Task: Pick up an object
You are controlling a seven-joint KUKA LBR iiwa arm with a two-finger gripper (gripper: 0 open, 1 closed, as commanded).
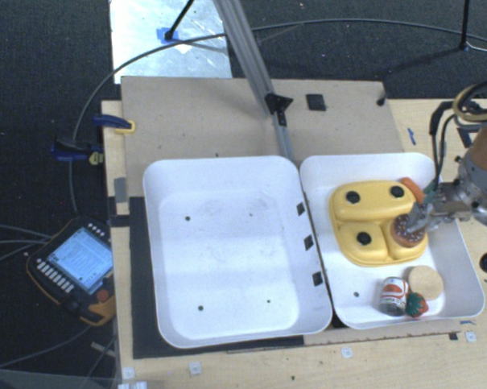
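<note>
The right bin [456, 257] holds a large yellow moulded piece [372, 218] with three black holes. A small orange item [412, 189] lies at its upper right corner. A brown round object [405, 232] sits at the yellow piece's right edge, and my gripper [416, 218] comes in from the right and hangs directly over it, partly covering it. Near the bin's front lie a small can [393, 293], a tan disc [426, 280] and a small green and red item [417, 305].
The left bin [161, 233] stands beside the right one, joined by black clips [308, 242]. A slanted metal pole [254, 60] crosses the back of the bench. A teach pendant [76, 265] lies on the floor at left.
</note>
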